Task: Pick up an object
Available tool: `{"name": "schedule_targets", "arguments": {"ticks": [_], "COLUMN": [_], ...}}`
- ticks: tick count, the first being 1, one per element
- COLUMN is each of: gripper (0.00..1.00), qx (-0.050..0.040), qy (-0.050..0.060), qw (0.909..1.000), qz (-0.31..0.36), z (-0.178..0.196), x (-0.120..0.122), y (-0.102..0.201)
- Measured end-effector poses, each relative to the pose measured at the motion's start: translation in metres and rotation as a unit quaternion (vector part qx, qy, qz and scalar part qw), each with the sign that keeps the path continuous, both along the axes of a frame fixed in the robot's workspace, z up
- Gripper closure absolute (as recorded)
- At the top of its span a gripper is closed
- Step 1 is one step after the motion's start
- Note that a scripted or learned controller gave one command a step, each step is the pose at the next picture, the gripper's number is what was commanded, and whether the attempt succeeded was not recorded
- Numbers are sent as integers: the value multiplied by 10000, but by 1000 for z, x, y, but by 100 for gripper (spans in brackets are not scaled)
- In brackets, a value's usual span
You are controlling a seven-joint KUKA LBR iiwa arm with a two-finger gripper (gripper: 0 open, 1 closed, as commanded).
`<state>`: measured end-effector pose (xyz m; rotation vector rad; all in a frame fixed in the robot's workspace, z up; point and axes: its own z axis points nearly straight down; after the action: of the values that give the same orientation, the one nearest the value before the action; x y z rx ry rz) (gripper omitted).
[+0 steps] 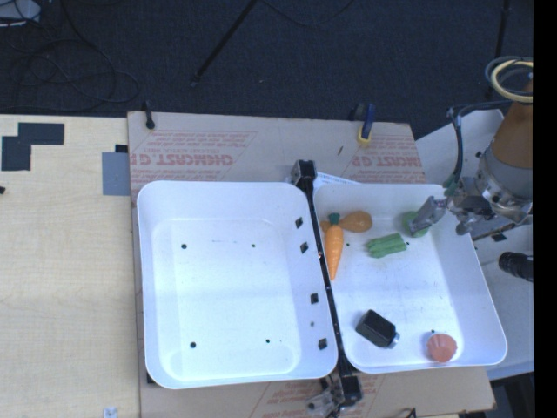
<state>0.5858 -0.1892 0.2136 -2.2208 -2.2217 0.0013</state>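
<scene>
A: Starting with the biggest pieces: what is on the bench?

B: Two shallow white bins of smooth plastic with rounded corners, side by side on a sheet of printed cardboard (pixel 261 151). The left bin (pixel 165 233) has only small dark dots on its floor. The right bin (pixel 474 273) holds everything else. A black strip with small clips runs between them.

A: And the arm?

B: It comes in from the right, grey with an orange band (pixel 515 133) above the wrist, reaching over the right bin's upper right corner. The gripper (pixel 444 215) hangs above the rim there; its fingers look spread apart, with nothing between them.

A: Count the objects for me.

B: Five, all in the right bin. One orange carrot (pixel 334 249), long and tapered with a green top, lies just beside the divider. One rounded orange-tan lump (pixel 356 222) touches the carrot's top end. One green, bumpy, oblong piece (pixel 385 246) lies near the middle, and one small green block (pixel 415 223) sits just below the gripper. One black boxy block (pixel 378 329) sits toward the near edge, tilted. One small round pinkish-orange ball (pixel 442 347) rests near the front right corner.

A: That is six.

B: Six, yes; I recounted.
</scene>
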Motion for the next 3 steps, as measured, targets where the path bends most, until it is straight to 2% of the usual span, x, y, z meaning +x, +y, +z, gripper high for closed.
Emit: {"name": "schedule_targets", "arguments": {"ticks": [1,2,3], "gripper": [0,0,0], "qx": [-14,3,2], "qy": [-72,-47,-3], "qw": [10000,10000,10000], "qz": [13,37,19], "z": [155,254,327], "x": [-6,-38,-106], "y": [19,92,122]}}
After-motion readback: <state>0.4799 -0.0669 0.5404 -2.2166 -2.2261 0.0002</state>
